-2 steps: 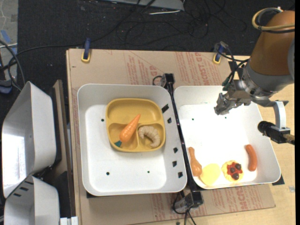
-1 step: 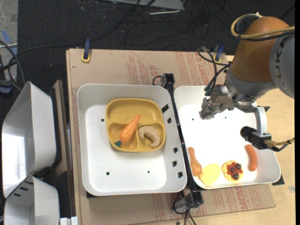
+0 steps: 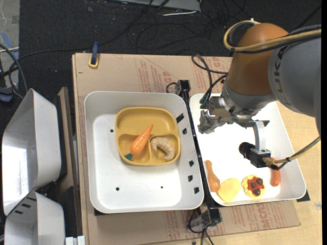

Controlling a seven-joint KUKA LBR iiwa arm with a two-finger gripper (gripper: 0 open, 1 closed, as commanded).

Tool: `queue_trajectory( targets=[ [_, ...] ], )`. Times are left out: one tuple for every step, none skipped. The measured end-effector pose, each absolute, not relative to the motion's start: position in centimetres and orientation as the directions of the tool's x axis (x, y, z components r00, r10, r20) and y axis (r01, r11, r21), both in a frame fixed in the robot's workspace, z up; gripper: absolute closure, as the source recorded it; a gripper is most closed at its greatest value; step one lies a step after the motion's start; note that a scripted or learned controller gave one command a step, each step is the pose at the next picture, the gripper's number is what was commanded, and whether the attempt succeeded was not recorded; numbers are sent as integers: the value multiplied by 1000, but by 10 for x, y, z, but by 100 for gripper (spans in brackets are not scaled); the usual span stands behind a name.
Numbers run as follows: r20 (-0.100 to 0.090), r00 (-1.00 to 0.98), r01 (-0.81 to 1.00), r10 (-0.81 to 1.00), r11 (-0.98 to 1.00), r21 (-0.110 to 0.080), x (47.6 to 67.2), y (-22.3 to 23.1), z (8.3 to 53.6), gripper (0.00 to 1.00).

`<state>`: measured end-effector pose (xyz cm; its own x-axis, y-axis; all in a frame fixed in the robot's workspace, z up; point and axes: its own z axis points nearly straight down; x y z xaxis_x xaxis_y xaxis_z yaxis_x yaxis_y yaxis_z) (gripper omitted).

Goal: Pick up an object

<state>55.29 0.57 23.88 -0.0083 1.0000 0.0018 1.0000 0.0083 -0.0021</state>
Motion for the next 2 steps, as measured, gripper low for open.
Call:
queue_trajectory(
  targets=[
    [1, -8, 1000, 1000, 8, -2, 545, 49, 235, 100],
    [2, -8, 1000, 1000, 8, -2, 530, 95, 232, 100]
  ],
)
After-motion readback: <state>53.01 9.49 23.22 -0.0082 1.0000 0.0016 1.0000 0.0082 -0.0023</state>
